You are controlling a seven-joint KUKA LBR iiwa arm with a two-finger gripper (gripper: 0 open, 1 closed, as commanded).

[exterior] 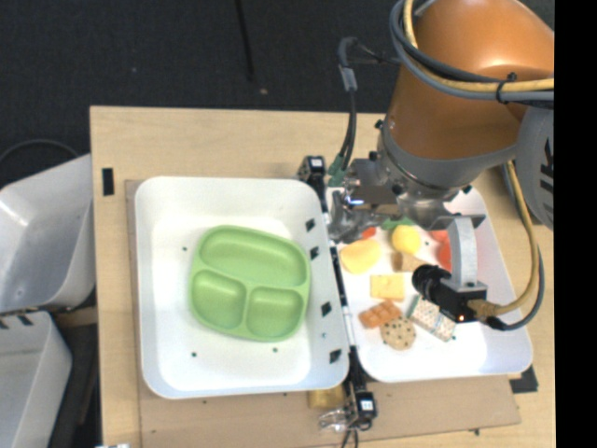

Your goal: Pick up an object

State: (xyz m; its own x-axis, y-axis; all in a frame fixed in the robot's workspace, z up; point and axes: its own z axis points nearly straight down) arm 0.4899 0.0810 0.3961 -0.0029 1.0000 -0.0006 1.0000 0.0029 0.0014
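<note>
Toy food is scattered across the right bin (499, 342), so that's where anything worth picking is found. Nearest the wall shared with the left bin (168, 343), a yellow-orange wedge (361, 255) is seen, with a round yellow lemon-ish piece (406, 240) just beside it on the right. A red piece (442, 248) is tucked next to the lemon-ish piece and is partly hidden. Below the wedge in the view a pale yellow square (388, 287) is laid flat, with an orange chunk (375, 316) below that. A chocolate-chip cookie (398, 334) is touching or nearly touching the chunk. A small patterned box (427, 319) is set just right of the cookie, tilted.

The pincer (347, 205) is parked at the left side of the right bin, right by the shared wall and just above the wedge in the view. It's mostly buried under the grey wrist of the arm (466, 82) and its cabling, so whether it's open, closed or gripping something can't be told. Contact with the wedge can't be judged either.

Over in the left bin, a green divided plate (250, 283) with three compartments is laid roughly in the middle, turned a bit askew. Both bins are carried side by side on a light wooden worktop (112, 138).
</note>
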